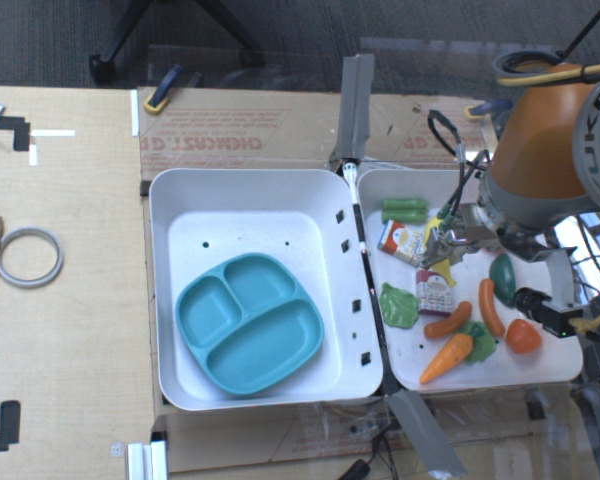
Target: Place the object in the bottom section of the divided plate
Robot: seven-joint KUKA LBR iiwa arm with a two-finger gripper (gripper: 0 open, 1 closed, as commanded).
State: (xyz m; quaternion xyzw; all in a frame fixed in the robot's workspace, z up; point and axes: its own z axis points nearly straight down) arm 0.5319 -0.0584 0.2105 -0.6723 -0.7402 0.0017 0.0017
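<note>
A blue divided plate (248, 320) lies in the left bin (180, 208); its two small sections are at the top and its one large section (270, 343) is at the bottom, with nothing in any of them. My gripper (443, 251) hangs low over the right bin (550, 368). It sits just right of a red and white snack box (400, 239) and above a small pink packet (435, 291). The wrist body hides what lies under the gripper tip.
The right bin holds several toy foods: a green bean pod (404, 209), a green leaf (400, 306), a sausage (450, 320), a carrot (446, 357), a red-orange chili (491, 306), a tomato (523, 336) and a dark green pepper (502, 268). A tape roll (26, 257) lies on the bench at left.
</note>
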